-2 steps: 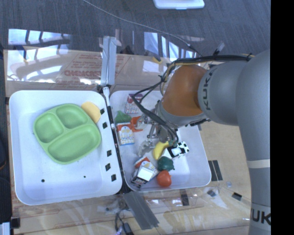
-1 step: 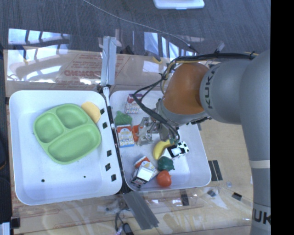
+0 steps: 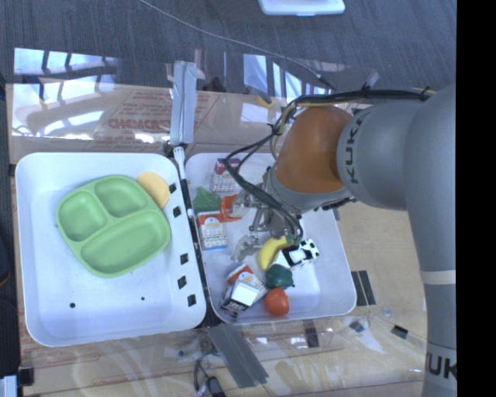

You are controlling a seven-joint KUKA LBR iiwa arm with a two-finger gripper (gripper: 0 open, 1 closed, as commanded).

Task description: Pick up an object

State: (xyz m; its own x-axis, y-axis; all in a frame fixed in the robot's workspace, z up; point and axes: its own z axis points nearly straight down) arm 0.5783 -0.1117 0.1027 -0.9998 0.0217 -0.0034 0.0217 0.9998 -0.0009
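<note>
The setting is a robotics laboratory test cell. Indicators: an industrial KUKA arm point(image 3: 403, 155) with exposed black cabling point(image 3: 256, 147) at the wrist; two shallow white bins point(image 3: 39, 256) mounted side by side on a bench point(image 3: 372, 248); clear panels point(image 3: 101, 108) along the far side of the bench; dark carpet flooring point(image 3: 93, 23) beyond. Bin contents are toy food items point(image 3: 271, 250) and a green divided plate point(image 3: 115, 223), typical of manipulation trials.

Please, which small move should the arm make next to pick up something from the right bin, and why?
Probably lower the gripper a little straight down toward the banana. It sits just above the banana's left end among crowded items in the right bin, and nothing shows between the fingers yet.
</note>
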